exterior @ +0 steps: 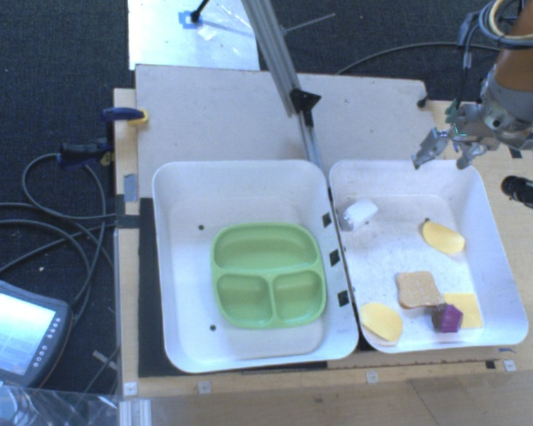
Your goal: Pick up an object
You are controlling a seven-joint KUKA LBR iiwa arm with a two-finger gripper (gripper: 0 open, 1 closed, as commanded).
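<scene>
I see the gripper [446, 149] at upper right, jaws spread and holding nothing, poised over the right bin [497, 229] rim. Nearest candidate: yellow slice [442, 237], lower in that bin.

place: robotics lab | evidence: teach pendant [18, 331] on dark carpet, loose cables [58, 207], clamps [124, 114] on board desk [222, 114], metal camera pole [271, 38]

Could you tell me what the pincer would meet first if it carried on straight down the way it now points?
Most likely the bare floor at the far end of the right bin. The pincer hangs above that bin's far rim, pointing down. Depth is hard to judge, so it might meet the rim itself.
</scene>
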